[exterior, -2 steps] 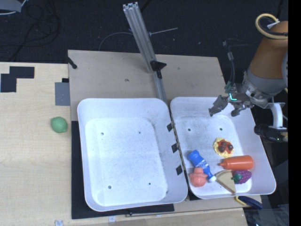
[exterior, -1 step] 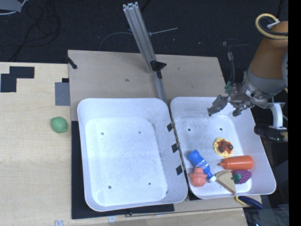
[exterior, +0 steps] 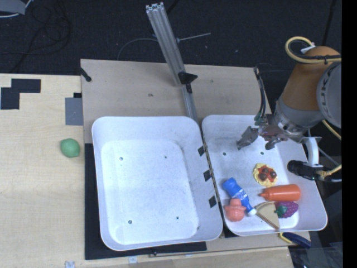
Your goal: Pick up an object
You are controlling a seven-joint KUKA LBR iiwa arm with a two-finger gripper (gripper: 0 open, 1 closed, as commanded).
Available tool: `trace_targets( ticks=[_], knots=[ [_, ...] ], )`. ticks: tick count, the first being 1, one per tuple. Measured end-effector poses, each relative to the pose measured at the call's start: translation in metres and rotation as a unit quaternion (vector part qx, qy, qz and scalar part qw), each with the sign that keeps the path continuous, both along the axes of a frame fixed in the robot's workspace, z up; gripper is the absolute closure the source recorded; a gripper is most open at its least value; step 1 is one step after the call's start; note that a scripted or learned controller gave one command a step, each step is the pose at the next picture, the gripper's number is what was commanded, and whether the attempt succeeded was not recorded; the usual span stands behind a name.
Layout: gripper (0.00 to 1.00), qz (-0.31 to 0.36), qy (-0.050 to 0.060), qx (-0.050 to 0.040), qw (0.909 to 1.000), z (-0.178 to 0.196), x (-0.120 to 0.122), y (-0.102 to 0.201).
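Hovering with fingers spread apart, pincer [exterior: 258,139] above right bin [exterior: 223,128], toy pizza [exterior: 265,173] just below it, ketchup bottle [exterior: 279,193] farther below.

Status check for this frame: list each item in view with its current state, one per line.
end effector: open, above the right bin, holding nothing
blue bottle: lying on its side in the right bin
orange bottle: lying flat
yellow toy: resting alone
purple grapes: beside the orange bottle
green ball: on the bench, outside the left bin
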State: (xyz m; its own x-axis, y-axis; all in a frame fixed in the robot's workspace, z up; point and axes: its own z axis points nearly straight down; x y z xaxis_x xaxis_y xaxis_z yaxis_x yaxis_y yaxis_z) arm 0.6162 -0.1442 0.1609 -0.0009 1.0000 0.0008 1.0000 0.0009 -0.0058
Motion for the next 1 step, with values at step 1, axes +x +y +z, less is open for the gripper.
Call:
trace_targets(
  ticks=[1],
  knots=[
    [0.00, 0.000, 0.000, 0.0000, 1.0000, -0.0602, -0.0076, 0.0049]
  ],
)
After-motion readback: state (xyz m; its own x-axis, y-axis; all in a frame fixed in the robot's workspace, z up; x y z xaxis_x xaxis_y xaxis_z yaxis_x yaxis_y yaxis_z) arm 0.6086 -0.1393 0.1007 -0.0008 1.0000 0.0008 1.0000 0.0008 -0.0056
